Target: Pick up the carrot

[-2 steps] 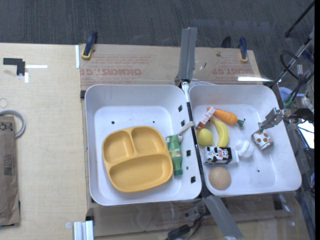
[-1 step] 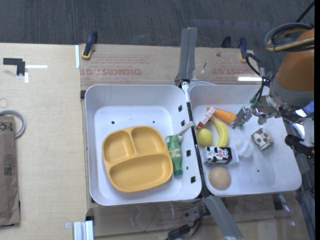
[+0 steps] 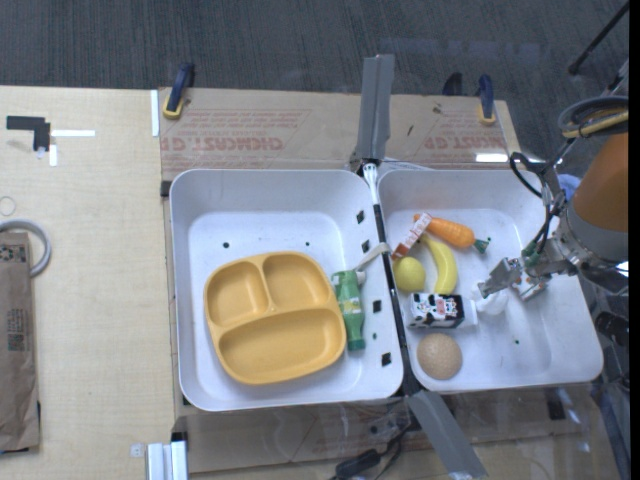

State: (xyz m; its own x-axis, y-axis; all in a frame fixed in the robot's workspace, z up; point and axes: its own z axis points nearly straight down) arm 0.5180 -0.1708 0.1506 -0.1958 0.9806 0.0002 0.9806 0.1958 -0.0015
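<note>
Gripper (image 3: 508, 280) over the right bin (image 3: 560, 363), right-centre of frame; can't tell its state, nothing visibly held.

Carrot (image 3: 450, 233) lies in the upper middle of that bin, apart from the gripper to its left and up. Banana (image 3: 444, 264) sits just below it, practically touching, with a lemon (image 3: 409, 273) and a small red-and-white packet (image 3: 413, 235) crowding the left end. Risk: a descent slightly low in frame catches the banana instead, or nudges the carrot so it rolls off.

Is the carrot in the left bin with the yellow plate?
No, the carrot lies in the right bin, beside the banana.
</note>
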